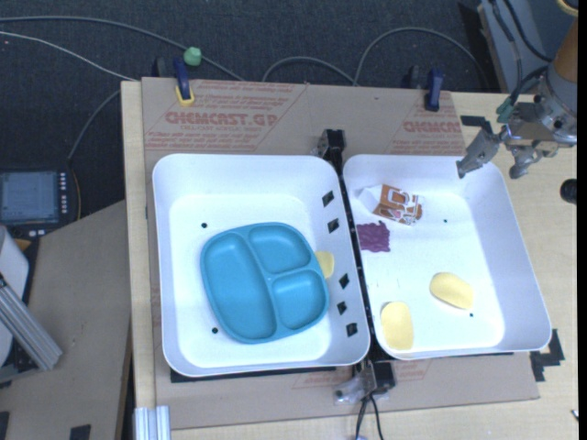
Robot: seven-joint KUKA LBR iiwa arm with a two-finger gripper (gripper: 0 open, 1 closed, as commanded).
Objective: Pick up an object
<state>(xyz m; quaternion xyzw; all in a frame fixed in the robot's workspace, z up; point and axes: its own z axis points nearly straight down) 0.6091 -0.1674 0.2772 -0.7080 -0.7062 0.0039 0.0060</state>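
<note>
The right bin [514,273] holds a crumpled white and brown wrapper [397,203], a purple lump [373,236], a yellow oval piece [451,290] and a paler yellow piece [396,325] near the front wall. My gripper [500,161] hangs over the far right corner of that bin, well apart from all of them. It is open, its two dark fingers [476,157] spread with nothing between them.
The left bin [174,246] carries a blue divided plate [266,280] with a small yellow item [325,264] at its right edge. A black divider [341,246] separates the bins. Blue clamps [183,88] grip the board's far edge, and cables run behind.
</note>
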